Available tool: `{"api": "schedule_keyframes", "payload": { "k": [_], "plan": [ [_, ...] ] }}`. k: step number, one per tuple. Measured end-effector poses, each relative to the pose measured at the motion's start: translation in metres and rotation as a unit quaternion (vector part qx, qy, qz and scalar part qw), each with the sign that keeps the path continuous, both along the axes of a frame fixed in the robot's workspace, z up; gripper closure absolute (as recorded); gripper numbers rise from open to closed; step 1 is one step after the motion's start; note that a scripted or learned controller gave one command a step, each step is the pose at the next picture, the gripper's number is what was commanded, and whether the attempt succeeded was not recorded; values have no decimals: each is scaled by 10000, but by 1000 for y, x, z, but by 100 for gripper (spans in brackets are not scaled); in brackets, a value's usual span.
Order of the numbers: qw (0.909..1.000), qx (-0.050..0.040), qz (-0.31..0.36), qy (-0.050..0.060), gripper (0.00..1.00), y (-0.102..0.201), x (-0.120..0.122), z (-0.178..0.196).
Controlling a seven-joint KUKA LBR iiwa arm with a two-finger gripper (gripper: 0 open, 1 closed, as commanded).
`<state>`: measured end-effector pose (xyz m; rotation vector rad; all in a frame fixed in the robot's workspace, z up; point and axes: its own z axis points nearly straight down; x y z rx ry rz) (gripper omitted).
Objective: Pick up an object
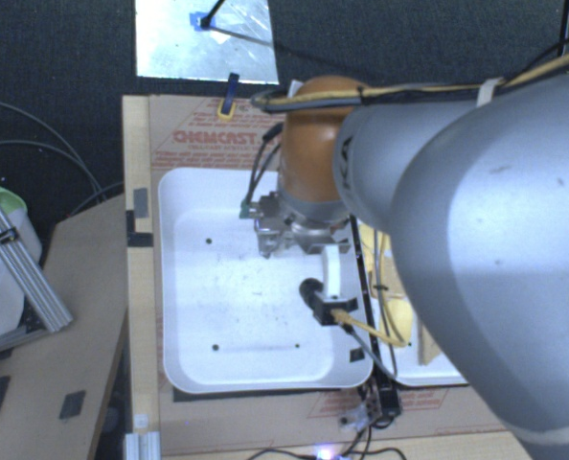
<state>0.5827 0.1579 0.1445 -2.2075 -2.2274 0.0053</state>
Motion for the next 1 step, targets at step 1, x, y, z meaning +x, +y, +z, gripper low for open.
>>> {"api": "schedule_keyframes", "payload": {
  "k": [1],
  "plan": [
    [9999,5,-48,-119,100,-33,22,143]
  ]
}}
